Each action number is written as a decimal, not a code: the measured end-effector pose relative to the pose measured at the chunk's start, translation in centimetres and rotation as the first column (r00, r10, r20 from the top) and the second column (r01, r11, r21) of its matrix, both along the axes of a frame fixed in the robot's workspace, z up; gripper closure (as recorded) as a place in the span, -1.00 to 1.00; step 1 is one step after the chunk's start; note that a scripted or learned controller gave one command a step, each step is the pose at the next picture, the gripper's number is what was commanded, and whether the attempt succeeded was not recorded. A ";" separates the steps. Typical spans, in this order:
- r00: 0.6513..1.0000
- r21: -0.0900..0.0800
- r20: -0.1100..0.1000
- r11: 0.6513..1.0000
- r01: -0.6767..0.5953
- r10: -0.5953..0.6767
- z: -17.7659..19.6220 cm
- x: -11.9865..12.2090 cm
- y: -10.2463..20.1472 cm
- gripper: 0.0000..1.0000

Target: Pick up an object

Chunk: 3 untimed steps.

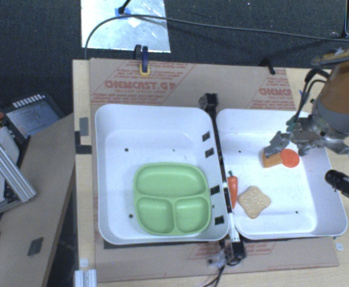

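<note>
Over the right bin (327, 220), the gripper (277, 143) hung just above a small orange block (272, 159) with a red disc (290, 158) beside it. I could not tell how the claw was set. That block looked light, stiff and smooth, best pinched across its flat sides.

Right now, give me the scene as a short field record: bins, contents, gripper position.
left bin: holds a green divided plate
right bin: holds an orange block, a red-orange disc, a tan bread-like piece
divider between bins: a toy carrot lies along it
gripper: over the right bin, right at the orange block
grasp: cannot tell from this view
</note>
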<state>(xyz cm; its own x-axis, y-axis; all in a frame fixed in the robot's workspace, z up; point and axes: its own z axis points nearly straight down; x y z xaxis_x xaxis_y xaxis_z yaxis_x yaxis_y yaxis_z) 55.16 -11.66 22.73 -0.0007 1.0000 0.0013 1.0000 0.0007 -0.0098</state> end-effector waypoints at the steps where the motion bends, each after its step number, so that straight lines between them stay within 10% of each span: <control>1: 1.000 -0.002 0.011 1.000 -0.002 0.002 0.5 0.2 0.0 -1.00; 3: 1.000 0.000 0.006 1.000 0.000 0.000 -11.1 -0.7 0.5 -1.00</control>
<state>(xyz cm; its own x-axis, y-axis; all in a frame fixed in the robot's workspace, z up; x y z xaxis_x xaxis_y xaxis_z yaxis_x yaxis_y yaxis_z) 54.45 -11.16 11.59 -0.0009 1.0000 0.0016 1.0000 0.0009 -0.0041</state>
